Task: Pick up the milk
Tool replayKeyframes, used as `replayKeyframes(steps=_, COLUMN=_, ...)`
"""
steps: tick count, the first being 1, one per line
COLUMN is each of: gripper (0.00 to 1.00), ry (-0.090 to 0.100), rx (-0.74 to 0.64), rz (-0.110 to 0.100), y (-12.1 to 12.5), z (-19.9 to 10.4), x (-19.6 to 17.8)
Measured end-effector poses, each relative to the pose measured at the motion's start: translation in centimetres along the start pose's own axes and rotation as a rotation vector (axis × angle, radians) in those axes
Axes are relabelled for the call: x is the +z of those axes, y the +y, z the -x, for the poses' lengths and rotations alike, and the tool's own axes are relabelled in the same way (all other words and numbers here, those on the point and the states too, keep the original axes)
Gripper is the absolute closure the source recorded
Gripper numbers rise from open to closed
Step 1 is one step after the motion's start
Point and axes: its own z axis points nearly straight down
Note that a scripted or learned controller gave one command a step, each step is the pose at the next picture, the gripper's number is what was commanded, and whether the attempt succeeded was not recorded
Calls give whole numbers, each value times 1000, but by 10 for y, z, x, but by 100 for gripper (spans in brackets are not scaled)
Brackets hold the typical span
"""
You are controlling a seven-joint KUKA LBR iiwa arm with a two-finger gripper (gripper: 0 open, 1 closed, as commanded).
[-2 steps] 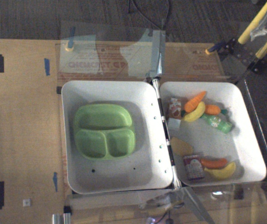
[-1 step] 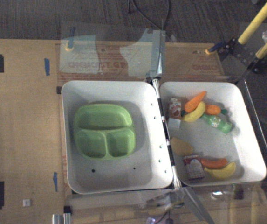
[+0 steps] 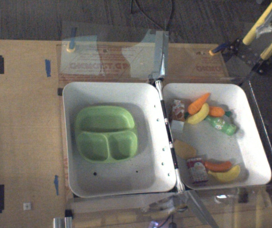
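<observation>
Even overhead light, soft shadows inside white bins point(image 3: 112, 91); slight overall blur, glare on clear panels point(image 3: 112, 51).

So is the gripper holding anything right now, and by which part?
Nothing is held. The milk lies untouched in the right bin, beside a carrot and a banana.

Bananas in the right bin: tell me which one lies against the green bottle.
The upper banana, lying under the carrot and beside the green bottle. The other banana sits near the bin's front edge, below another carrot.
</observation>
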Motion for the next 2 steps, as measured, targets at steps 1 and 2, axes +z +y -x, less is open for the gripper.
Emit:
replayKeyframes(steps=1, gripper=100, ry=-1, rx=-5, rz=5, y=0, z=-3, x=-11)
replayKeyframes(steps=2, gripper=100, ry=2, rx=499, rz=-13, y=-24, z=29, x=162)
